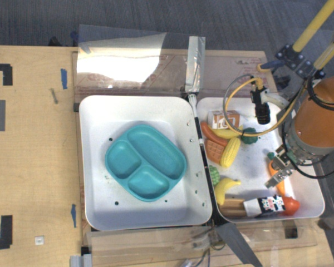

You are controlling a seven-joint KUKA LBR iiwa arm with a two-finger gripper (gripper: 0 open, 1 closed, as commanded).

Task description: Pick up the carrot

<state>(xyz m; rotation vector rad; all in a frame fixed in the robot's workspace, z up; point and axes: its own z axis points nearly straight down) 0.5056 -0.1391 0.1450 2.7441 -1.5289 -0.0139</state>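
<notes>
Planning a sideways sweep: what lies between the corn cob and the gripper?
Nothing: in the camera view, bare white floor of the right bin runs from the corn cob to the gripper.

I can read no text here. The small carton (223, 119) at the far end of the right bin (314, 204) bears a red-and-white printed face, too blurred for me to make out. The bottle (265, 206) lying along that bin's near wall carries a black-and-white label, also illegible to me. Faint reddish printing on the clear sheet (242, 65) behind the bins stays unreadable.
</notes>
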